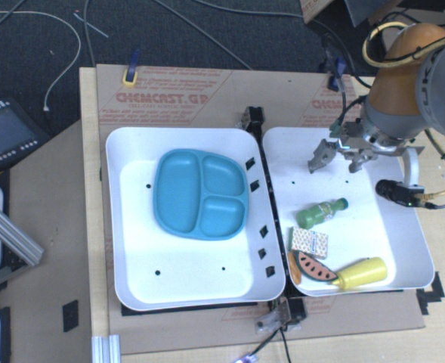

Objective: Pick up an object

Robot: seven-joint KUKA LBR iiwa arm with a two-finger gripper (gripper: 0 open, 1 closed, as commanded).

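Green bottle lying on its side in right bin, near bin centre, slightly toward the near edge. Long axis roughly left-right, tilted a little: cap end pointing toward bin's right edge and slightly up-frame, fatter base toward the divider between bins. Not touched by anything.

Just below, close to bottle base: small patterned white packet, flat on bin floor. Below that, at near-left corner of right bin: watermelon-slice toy, rind side toward corner. Beside it, along near edge: yellow bottle-shaped item, long axis left-right, slightly tilted, one end touching or almost touching the watermelon slice.

Gripper hovering over far half of right bin, well apart from green bottle. Fingers spread, nothing between them. Arm entering from the right with orange band above wrist.

Left bin: blue divided plate near centre, three compartments.

Both bins side by side on cardboard-covered worktop.
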